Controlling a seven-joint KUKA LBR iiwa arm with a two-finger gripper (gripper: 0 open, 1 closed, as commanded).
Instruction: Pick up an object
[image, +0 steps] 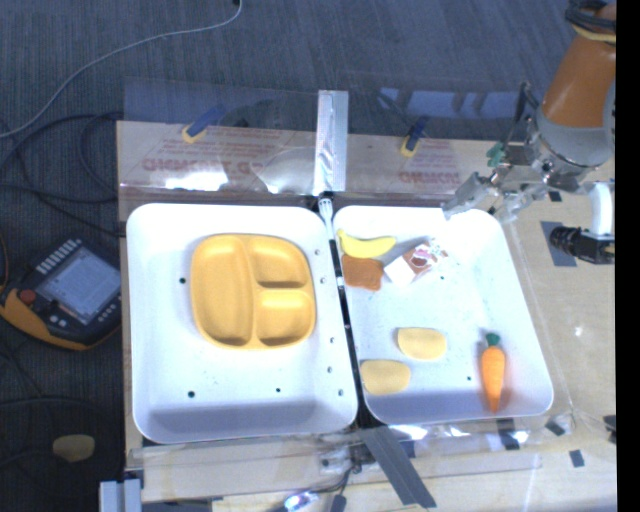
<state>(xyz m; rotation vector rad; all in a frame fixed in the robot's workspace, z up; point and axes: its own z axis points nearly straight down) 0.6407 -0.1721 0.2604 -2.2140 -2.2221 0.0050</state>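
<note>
So, looking down from the overhead camera, nothing's been picked up yet as far as I can tell. The gripper (497, 190) hangs over the back right corner of the right bin (520, 300), and I honestly can't tell if it's open or closed, too small and cluttered. All the candidates sit in that bin: banana (366, 243), brown toast piece (362, 272), a red-and-white wrapper thing (415, 263), two pale cookie shapes (421, 343) and a carrot (492, 371). The left bin (160, 300) has a yellow divided tray (252, 290). The arm's upper part is cut off at the frame edge.
</note>
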